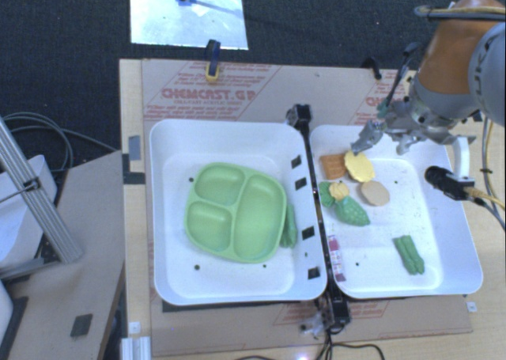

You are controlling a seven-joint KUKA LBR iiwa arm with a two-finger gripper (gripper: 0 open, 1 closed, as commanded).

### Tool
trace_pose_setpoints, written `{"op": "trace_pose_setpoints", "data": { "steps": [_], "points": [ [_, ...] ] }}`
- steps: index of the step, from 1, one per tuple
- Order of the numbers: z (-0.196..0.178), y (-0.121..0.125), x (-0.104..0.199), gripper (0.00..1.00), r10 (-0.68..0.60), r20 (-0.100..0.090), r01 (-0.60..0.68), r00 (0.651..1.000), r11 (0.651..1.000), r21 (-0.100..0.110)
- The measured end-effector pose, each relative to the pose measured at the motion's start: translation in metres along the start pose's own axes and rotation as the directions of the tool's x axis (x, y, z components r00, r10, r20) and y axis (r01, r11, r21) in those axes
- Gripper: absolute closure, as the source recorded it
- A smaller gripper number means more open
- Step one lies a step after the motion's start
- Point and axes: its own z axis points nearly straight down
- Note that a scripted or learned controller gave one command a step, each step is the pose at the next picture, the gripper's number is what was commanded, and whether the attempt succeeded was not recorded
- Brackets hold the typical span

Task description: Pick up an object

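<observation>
Camera view, fixed above the bench: the gripper [368, 138] hangs over the upper-left part of the right bin [451, 271], just above the toast slice [333, 165] and the yellow piece [359, 168]. Whether its jaws are open or closed cannot be told. Beside these lie a tan round piece [375, 193], a corn cob [348, 206] and, well apart near the lower right, a green pod [409, 254]. The left bin [170, 145] holds a green divided plate [236, 212].
</observation>
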Motion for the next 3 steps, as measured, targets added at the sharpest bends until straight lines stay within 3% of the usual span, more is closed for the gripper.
{"op": "trace_pose_setpoints", "data": {
  "steps": [1, 2, 3],
  "points": [
    [0.128, -0.053, -0.033, 0.0, 0.007, 0.0, -0.007, 1.0, 1.0, 0.01],
    [0.111, -0.048, -0.031, 1.0, 0.001, 0.001, -0.001, 1.0, 1.0, -0.001],
    [-0.008, -0.038, 0.033, 1.0, -0.008, -0.001, 0.008, 1.0, 1.0, -0.011]
  ]
}}
